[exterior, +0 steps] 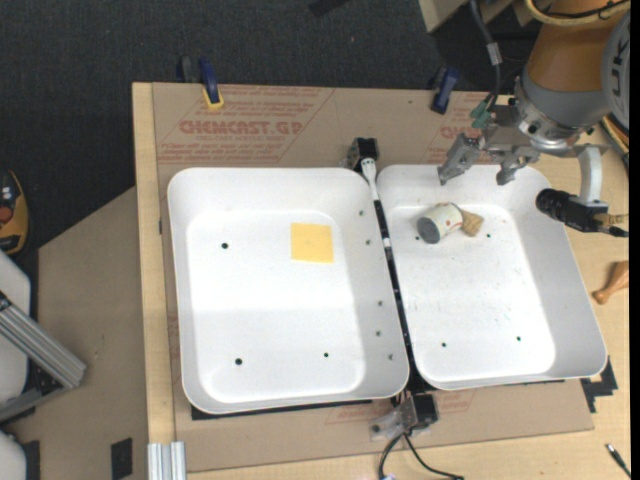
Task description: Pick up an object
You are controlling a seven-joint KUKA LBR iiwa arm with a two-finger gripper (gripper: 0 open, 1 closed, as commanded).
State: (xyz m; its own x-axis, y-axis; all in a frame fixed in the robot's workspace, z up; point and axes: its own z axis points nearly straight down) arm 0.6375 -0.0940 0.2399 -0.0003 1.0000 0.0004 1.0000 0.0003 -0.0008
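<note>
Two things in your right bin (560,268): a small white cylinder (438,221) touching a tan chunk (471,224). Your tool (478,171) hovers just behind them, fingers spread wide, holding nothing.

We counted two white bins, left (190,268) and right (560,298), one yellow square (311,242), one pale cylinder (438,222), one small tan piece (472,225), and two blue clamps (209,80) (444,86).
</note>
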